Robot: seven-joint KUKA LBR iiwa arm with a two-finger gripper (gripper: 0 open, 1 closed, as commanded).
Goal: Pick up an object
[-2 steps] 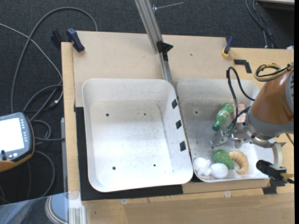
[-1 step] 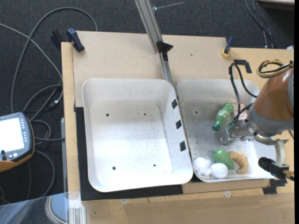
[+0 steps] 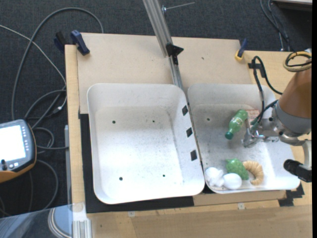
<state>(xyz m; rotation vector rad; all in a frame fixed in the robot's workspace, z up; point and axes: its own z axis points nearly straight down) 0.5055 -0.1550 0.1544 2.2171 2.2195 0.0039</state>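
Near-rim cluster (image 3: pixel 233 172): below gripper; white balls, green toy, croissant.
Green bottle (image 3: pixel 237 124): beside gripper; light, slippery; grasp mid-body.
Gripper (image 3: pixel 247 139): state unclear.

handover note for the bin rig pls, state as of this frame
Gripper: low in the right bin, beside the green bottle; jaw state unreadable, nothing seen held.
Things: green bottle lies tilted mid-bin; green toy, tan croissant-like piece and white pieces cluster at the near edge.
Done: no pick visible.
Left: grasp and lift one object.
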